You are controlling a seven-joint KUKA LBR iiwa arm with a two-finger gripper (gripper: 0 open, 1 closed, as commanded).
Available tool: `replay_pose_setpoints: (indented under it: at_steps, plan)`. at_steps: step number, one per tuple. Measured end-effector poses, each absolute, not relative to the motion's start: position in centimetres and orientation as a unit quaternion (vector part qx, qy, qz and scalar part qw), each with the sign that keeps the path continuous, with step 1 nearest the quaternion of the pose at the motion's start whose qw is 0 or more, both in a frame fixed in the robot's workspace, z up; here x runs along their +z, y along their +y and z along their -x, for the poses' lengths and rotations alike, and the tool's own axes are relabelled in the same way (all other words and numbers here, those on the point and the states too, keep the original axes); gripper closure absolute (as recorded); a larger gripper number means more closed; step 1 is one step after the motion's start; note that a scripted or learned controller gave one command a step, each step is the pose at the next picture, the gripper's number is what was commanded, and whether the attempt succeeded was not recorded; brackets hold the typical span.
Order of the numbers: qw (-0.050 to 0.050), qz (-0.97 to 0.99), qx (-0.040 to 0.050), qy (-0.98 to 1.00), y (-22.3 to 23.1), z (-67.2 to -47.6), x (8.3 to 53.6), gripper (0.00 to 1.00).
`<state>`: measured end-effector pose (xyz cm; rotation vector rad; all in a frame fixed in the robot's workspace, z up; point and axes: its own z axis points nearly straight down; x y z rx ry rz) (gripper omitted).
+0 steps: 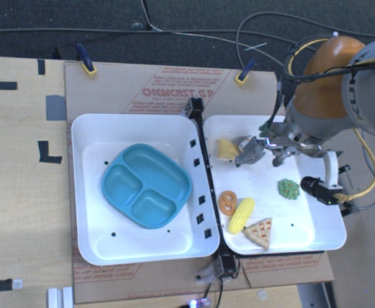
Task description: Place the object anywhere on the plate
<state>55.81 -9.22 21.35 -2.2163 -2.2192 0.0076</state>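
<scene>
A blue sectioned plate lies in the left bin. The right bin holds a pale yellow chunk, an orange pretzel, a yellow corn cob, a pizza slice and a green broccoli piece. My gripper hangs over the upper part of the right bin, just right of the yellow chunk. Its two grey fingers stand apart, open, with bare bin floor between them. The left finger is close to the chunk, and I cannot tell whether they touch.
A black divider runs between the two bins. The arm's orange band and cables loom over the right bin's upper right corner. A black fitting sticks out beside the broccoli. Blue and yellow clamps hold the cardboard at the back.
</scene>
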Motion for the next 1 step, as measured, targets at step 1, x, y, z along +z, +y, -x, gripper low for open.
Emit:
replay_pose_setpoints:
  at_steps: [1]
  plan:
    - [0.003, 0.707, 0.0029, -0.707, -9.36, -55.05, 15.04, 0.0]
